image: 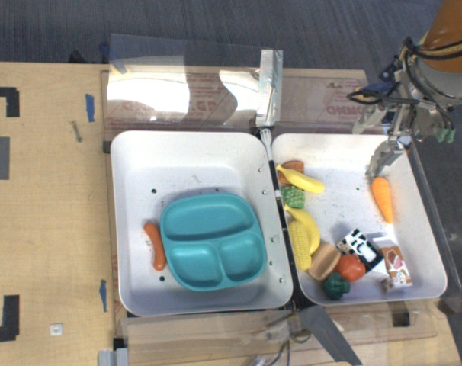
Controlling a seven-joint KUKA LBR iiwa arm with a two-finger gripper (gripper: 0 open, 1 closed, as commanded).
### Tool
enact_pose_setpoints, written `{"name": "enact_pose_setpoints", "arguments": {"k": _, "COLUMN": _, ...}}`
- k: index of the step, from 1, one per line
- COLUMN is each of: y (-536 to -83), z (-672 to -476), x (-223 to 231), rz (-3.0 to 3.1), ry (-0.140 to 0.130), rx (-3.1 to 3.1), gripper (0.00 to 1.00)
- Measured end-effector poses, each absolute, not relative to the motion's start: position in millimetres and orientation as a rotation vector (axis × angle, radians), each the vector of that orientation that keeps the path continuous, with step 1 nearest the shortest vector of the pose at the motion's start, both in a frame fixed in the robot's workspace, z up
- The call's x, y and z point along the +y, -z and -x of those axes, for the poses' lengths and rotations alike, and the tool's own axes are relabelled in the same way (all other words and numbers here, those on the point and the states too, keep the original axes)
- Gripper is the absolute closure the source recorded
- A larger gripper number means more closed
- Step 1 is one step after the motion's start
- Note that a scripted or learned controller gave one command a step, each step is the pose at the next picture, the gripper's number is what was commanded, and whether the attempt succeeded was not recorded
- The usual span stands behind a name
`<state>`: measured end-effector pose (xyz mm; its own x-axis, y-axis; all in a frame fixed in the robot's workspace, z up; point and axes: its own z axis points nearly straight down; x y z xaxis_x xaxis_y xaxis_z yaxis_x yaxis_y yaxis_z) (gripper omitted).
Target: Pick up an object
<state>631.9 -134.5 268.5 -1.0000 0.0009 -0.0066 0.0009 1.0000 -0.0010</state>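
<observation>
Left bin (132, 155), centre frame: teal divided plate (212, 240), a sausage (155, 244) touching its left edge. Right bin (433, 269): carrot (382, 197) upper right, bananas (299, 180), corn cob (299, 236), green brick (293, 197), bread (324, 261), tomato (351, 268), small carton (395, 267); print unreadable. Gripper (383, 157) just above the carrot, fingers' state: cannot tell.

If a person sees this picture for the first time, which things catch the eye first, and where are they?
The big teal tray fills the middle of the left bin, with a small sausage beside it. In the right bin, bright toy food lies piled along the left and near sides, and a carrot lies apart, just below the pincer.
</observation>
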Motion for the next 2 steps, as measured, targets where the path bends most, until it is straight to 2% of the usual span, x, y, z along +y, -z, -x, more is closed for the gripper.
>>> {"name": "enact_pose_setpoints", "arguments": {"k": 1, "y": -106, "z": -651.3, "x": -179, "rz": 0.132, "ry": -0.005, "rx": 3.146, "gripper": 0.00}}
{"name": "enact_pose_setpoints", "arguments": {"k": 2, "y": -88, "z": -628.7, "x": -224, "rz": -0.051, "ry": 0.000, "rx": 3.135, "gripper": 0.00}}
